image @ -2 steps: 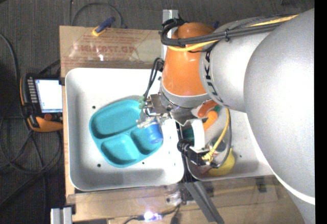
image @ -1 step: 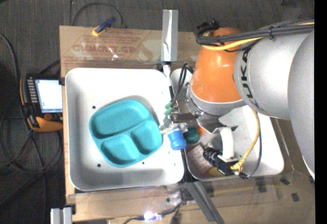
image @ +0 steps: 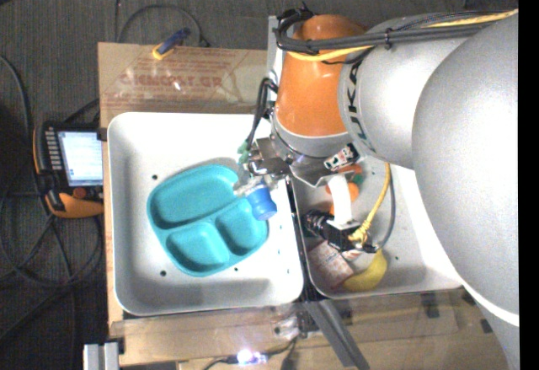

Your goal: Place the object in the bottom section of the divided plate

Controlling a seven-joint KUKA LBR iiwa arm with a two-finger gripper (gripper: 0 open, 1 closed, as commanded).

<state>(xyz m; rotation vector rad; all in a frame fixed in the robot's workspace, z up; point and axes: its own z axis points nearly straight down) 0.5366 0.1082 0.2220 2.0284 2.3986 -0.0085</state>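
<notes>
In front of you the plate (image: 202,221) lies tilted in the left bin (image: 126,276). At the plate's right edge you see the blue object (image: 263,205), over the rim by the lower right section. The gripper (image: 253,179) is just above the object; if it pinches it, I cannot tell. Right of the plate, the other bin (image: 404,276) holds a yellow thing (image: 370,271).

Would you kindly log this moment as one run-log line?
gripper: over plate's right edge | blue object: at fingertips, grasp unclear | teal divided plate: left bin

Left bin (image: 135,276) floor open around divided plate (image: 206,221), arm (image: 404,90) overhanging right bin (image: 421,276)
</notes>
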